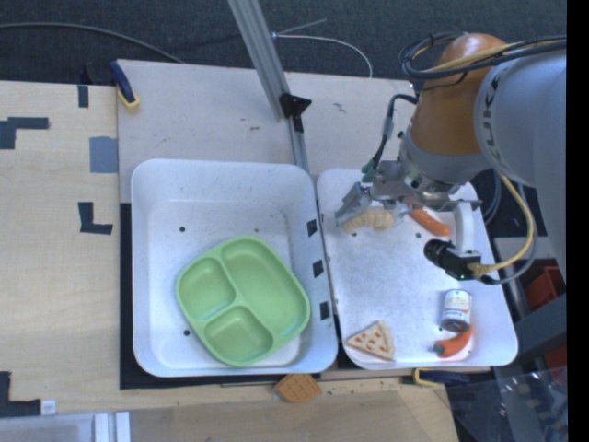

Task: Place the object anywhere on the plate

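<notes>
A light green divided plate [242, 299] lies in the left bin [152, 247], toward its front. In the right bin [405, 274], a tan bread-like piece [372, 219] rests near the back left corner. My gripper [375, 206] hangs directly over that piece, its grey body covering the piece's upper edge. Whether it touches the piece is not visible. The arm's orange band sits above it, reaching in from the right.
The right bin also holds an orange carrot [429, 221] right of the gripper, a small can [454, 309], a red-orange pepper [454, 343] and a pizza slice [371, 341] at the front. A waffle-like cookie [296, 388] lies outside the bins. A metal pole [267, 53] stands behind.
</notes>
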You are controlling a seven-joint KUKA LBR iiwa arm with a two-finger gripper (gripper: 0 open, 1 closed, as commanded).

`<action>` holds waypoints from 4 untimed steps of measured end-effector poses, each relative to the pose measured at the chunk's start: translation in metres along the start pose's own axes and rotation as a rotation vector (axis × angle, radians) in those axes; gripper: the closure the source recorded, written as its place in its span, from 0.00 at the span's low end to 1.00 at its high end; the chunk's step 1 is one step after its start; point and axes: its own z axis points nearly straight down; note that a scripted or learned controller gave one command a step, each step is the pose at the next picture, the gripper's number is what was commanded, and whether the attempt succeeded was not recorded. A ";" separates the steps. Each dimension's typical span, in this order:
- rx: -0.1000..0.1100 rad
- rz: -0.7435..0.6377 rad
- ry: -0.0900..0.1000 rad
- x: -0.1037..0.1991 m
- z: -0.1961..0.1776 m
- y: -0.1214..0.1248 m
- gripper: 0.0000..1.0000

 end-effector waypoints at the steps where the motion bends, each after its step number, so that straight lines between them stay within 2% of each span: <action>1: 0.001 0.001 0.000 0.053 -0.005 -0.013 1.00; 3: 0.001 0.001 -0.001 0.161 0.008 -0.012 1.00; 4: -0.001 0.000 0.000 0.220 -0.013 -0.014 1.00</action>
